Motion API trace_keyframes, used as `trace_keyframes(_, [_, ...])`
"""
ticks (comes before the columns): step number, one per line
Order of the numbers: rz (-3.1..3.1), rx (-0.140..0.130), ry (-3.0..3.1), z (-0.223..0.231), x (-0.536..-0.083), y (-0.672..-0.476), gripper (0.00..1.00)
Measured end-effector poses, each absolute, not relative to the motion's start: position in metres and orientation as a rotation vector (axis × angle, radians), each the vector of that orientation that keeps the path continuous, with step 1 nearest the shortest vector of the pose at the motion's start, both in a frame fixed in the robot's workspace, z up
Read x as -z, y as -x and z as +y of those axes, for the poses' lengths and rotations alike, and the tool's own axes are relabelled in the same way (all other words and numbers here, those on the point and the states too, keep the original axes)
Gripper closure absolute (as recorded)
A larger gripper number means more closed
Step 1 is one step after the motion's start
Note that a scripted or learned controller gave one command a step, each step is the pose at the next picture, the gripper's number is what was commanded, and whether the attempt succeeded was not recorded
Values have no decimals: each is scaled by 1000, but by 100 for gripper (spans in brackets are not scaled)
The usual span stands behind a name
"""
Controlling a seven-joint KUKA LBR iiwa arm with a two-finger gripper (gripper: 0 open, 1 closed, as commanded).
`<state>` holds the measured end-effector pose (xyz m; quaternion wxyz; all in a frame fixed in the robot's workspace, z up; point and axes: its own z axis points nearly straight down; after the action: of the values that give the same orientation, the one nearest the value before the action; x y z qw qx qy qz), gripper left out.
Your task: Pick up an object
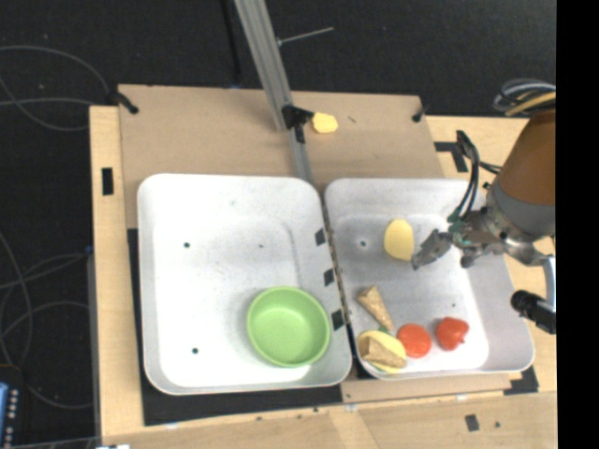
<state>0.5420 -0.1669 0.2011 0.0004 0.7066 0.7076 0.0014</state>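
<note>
lemon [399,238]: sat in the right bin [487,344], upper-middle, well clear of the other bits, so it's judged the likeliest pick since the claw is right beside it

gripper [447,243]: parked just right of the lemon, low over the bin floor, fingers spread apart with nothing seen between them. One dark finger is pointed at the lemon's lower right edge, looks close to touching, but contact can't be called from this angle

step: approach, by the look of it. Nothing is gripped yet, nothing lifted

next move: probably the claw needs to be shifted left so the lemon is straddled, then closed, then raised. The lemon is rounded and smooth, so a squeeze off centre would likely just pop it sideways

other stuff in right bin: a tan wedge [373,302] below the lemon, a bread-looking piece [383,348] in the front corner, two red tomatoes [415,340] [451,332] along the front wall, all well apart from the claw

left bin [187,213]: a green bowl [288,325] near the front right corner

behind the bins: a small yellow thing [325,123] is left on the board by the metal post [267,54], out of play
</note>
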Motion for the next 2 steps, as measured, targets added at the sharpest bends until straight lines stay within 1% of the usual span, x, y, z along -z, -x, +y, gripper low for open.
trace_keyframes(1, [2221, -5, -2220, -167, -201, -542, 0])
trace_keyframes(2, [2220, 6, -2224, -173, -146, -550, 0])
